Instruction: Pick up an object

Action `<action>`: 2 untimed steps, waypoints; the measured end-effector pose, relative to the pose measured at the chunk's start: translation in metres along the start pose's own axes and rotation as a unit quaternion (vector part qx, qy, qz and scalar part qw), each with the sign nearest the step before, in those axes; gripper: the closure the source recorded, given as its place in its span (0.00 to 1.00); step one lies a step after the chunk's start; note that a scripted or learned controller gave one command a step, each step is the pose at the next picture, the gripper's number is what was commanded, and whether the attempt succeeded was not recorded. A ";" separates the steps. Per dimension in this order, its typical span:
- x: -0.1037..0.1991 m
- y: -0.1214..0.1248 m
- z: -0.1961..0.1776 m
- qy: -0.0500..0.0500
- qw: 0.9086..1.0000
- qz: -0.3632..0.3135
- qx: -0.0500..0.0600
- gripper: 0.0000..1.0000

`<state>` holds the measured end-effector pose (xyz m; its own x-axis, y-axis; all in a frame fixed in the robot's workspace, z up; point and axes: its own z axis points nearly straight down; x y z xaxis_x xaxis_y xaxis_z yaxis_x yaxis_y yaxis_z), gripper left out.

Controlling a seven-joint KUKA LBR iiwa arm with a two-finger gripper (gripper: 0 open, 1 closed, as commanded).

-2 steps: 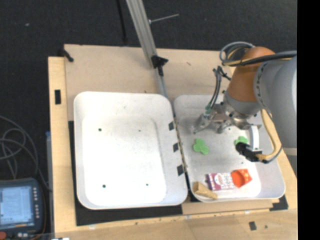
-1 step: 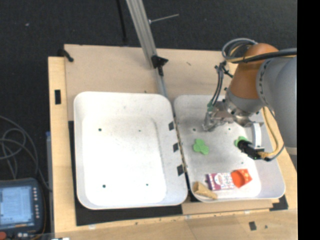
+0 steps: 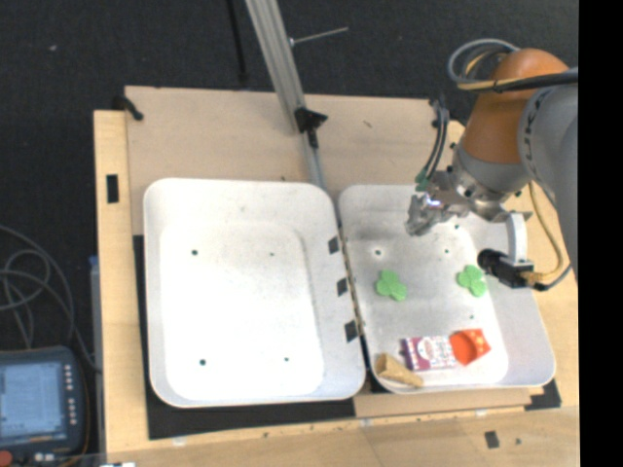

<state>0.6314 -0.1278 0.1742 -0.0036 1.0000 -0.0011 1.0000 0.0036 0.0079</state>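
Note:
My gripper [image 3: 421, 218] hangs over the far part of the right bin [image 3: 365, 212], with nothing seen between its fingers. Below it in that bin lie two green clover-shaped pieces: one [image 3: 390, 285] near the bin's middle left, the other [image 3: 472, 279] toward the right side. Along the near edge sit a purple and white carton [image 3: 428, 353], a red-orange piece [image 3: 470, 345] touching its right end, and a tan piece [image 3: 397, 370] at the near left corner.
The left bin [image 3: 175, 212] stands beside the right one, joined by dark clips along the shared edge. A slanted metal pole [image 3: 277, 56] rises behind the bins. A monitor [image 3: 34, 397] sits off the bench at the lower left.

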 end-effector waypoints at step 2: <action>0.054 -0.005 -0.038 0.001 1.000 -0.001 0.004 1.00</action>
<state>0.6259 -0.0739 0.2118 -0.0056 1.0000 0.0008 1.0000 0.0056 0.0005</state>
